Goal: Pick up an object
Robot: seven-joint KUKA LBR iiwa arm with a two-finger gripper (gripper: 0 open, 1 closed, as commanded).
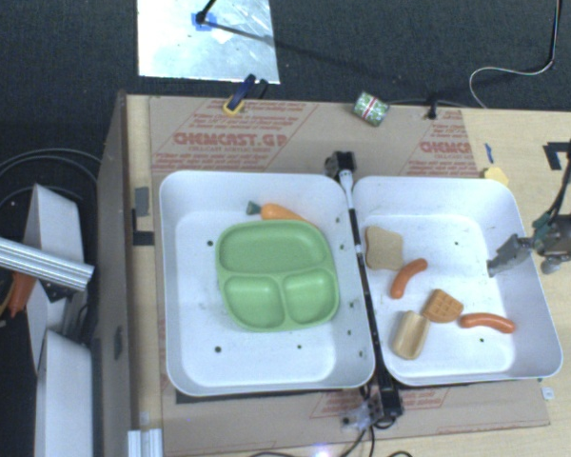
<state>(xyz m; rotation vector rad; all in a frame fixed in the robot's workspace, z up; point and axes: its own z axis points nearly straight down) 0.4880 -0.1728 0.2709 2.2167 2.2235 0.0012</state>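
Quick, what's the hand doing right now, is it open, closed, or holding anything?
Hand: at the right bin's right edge, above its rim; open or shut cannot be told, and nothing shows in its grasp.

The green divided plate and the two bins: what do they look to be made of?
The green divided plate looks like moulded plastic, matte, with soft rounded compartment ridges. The left bin and right bin seem thin white plastic, smooth with a faint sheen; that stays a guess.

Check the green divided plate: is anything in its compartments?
Empty. The green plate sits in the left bin with all three compartments bare; the carrot lies outside it, behind its far rim.
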